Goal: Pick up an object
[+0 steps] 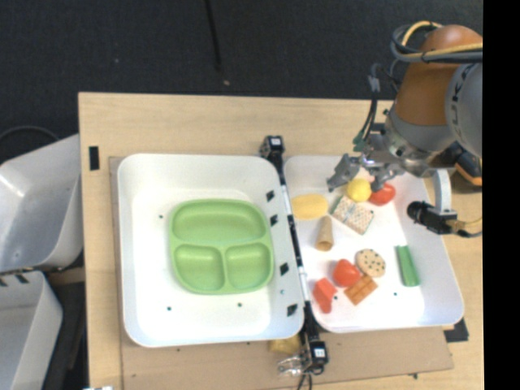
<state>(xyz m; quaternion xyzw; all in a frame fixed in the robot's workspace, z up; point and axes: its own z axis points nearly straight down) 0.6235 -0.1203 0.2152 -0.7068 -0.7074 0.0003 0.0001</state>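
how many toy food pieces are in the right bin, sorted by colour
yellow: 2, a lemon-like piece and a flat yellow piece
red or orange: 4, at and
tan: 2, a cone and a round cookie
green: 1, a stick
pale speckled: 1, a block
total: 10

My bench (187, 124) is pale wood, and two shallow white bins sit directly on it. The left bin (142, 299) lies against the right bin (435, 303), black clips (275, 146) lining their shared edge.
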